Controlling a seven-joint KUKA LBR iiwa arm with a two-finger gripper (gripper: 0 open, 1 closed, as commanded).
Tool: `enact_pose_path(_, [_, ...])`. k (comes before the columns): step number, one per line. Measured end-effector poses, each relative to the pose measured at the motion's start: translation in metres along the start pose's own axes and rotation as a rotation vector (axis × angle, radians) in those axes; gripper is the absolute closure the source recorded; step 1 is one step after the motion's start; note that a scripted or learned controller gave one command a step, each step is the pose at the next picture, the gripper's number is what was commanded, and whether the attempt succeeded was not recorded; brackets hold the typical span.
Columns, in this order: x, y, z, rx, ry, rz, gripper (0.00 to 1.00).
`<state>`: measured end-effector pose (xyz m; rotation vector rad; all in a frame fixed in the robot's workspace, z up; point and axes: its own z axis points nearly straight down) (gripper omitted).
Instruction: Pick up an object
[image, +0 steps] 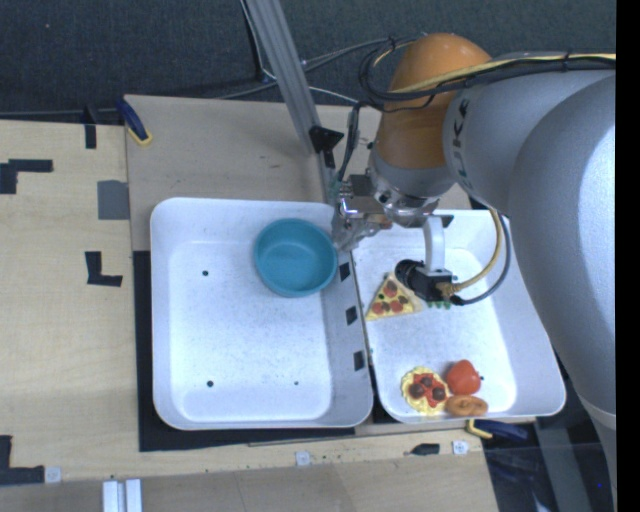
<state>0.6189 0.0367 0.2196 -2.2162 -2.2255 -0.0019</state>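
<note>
A: Nearest the lens looms the grey arm with its orange band (430, 100), reaching in from the right and covering much of the right-hand shallow white bin (525, 345).

B: Where is the gripper (352, 222) placed?

A: It is seen over the wall shared by the two bins, just beside the rim of the round blue plastic bowl (293, 257), which lies in the upper right corner of the left-hand white bin (190, 330). Nothing can be made out between the fingers; whether they stand apart or together cannot be told, since the metal parts are small and blurred.

B: Which things are offered for picking?

A: The bowl is closest. In the right bin a triangular toy pizza slice (392, 298) lies near the dividing wall, and at the lower end a round toy pizza (424, 388), a red toy tomato (462, 376) and a small orange-brown piece (466, 405) are grouped, touching or nearly so.

B: What could be spoilt from here?

A: A descent on the bowl's rim could be misjudged: the thin curved wall may be pushed aside or tipped rather than clamped. The bin divider lies directly below, so a finger could be landed on it and the closure blocked. A black fitting with a yellow cable (432, 280) hangs close over the pizza slice, which might be dragged.
</note>
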Motion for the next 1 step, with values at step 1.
enact_pose_path(1, [0.0469,-0.0171,0.0021,0.001,0.0,0.0,1.0])
